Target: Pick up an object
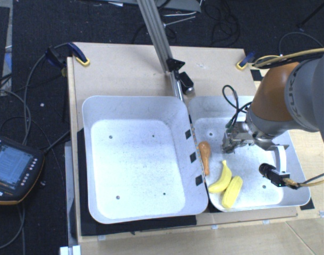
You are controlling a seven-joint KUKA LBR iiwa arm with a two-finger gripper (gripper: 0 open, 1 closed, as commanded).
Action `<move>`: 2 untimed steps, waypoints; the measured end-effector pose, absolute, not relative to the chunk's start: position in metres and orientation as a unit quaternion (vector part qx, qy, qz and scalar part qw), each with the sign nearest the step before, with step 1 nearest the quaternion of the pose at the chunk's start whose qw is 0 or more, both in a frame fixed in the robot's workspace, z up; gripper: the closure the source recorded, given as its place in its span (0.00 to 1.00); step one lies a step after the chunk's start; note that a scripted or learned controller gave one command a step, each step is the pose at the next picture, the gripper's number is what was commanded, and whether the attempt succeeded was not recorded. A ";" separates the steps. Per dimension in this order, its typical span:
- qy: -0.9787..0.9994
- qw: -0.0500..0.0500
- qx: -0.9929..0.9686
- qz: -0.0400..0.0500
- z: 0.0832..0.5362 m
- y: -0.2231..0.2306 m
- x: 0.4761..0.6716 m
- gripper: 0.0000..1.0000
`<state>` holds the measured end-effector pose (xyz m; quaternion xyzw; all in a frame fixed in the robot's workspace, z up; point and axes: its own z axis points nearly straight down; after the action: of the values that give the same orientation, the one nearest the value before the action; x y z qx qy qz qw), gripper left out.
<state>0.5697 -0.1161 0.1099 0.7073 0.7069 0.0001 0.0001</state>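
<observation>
A pale, matte wooden tabletop point(125, 57) sits on a dark carpeted floor strewn with black cables, carrying two shallow white bins side by side. Nearest the camera, in the right bin point(215, 108), lies a curved yellow banana point(221, 178) touching a stubbier yellow piece point(232, 191), both smooth and plastic-looking, close to the bin's front rim. Just behind them an elongated orange carrot point(204, 155) rests along the ridge where the two bins meet. The left bin point(135, 158) shows a speckled, slightly glossy floor with rounded corners. Farther back in the right bin, the metallic pincer point(229, 144) hangs low over the bin floor, near the carrot and banana but apart from them; whether its grip is released or clenched cannot be told. Beyond, a ribbed aluminium bar point(156, 31) slants away, and a handheld control pendant point(10, 169) lies on the floor at left.
</observation>
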 end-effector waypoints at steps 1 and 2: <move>0.707 0.002 0.707 0.002 0.173 -0.117 0.571 1.00; 0.707 0.002 0.707 0.002 0.234 -0.111 0.574 1.00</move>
<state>0.5741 -0.1114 0.2341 0.7068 0.7075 0.0019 0.0022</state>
